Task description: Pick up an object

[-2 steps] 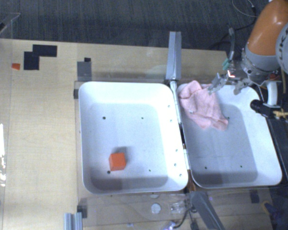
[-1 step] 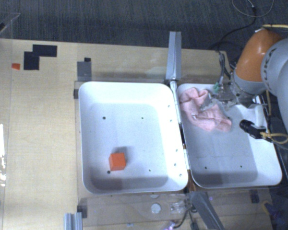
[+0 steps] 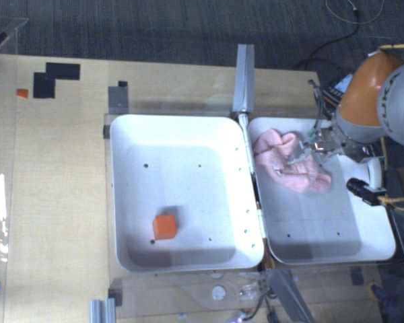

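The two-finger gripper (image 3: 303, 155) is seen lowered onto a crumpled pink cloth (image 3: 291, 162) in the right white bin (image 3: 337, 244); its grip cannot be told. An orange block (image 3: 165, 227) is seen in the left white bin (image 3: 182, 140).

A pale wooden bench top (image 3: 54, 200) sits against dark grey ribbed carpet flooring (image 3: 161, 12); a thin looped black cable (image 3: 353, 9) lies on the floor at upper right

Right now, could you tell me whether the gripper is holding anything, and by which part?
It cannot be told: the gripper is down on the pink cloth's upper right edge.
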Available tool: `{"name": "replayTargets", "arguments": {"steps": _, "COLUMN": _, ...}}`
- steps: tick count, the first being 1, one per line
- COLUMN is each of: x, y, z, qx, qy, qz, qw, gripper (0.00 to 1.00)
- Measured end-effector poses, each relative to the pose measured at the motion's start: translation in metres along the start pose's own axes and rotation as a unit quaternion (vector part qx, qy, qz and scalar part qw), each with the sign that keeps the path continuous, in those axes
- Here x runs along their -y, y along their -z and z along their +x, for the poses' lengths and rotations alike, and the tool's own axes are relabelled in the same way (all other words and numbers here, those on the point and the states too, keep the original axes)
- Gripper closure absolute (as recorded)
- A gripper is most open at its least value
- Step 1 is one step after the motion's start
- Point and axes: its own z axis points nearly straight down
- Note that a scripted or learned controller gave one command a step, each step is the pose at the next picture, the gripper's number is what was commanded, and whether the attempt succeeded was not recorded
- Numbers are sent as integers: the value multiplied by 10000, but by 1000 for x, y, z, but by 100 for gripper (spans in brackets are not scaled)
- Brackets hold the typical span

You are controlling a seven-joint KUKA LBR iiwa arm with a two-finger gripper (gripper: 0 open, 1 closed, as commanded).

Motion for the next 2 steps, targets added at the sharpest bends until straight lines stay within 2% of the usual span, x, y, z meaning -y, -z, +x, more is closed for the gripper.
{"name": "replayTargets", "arguments": {"steps": 2, "x": 16, "y": 1, "z": 21, "qx": 18, "qy": 455, "qz": -16, "qw": 9990, "gripper": 0}}
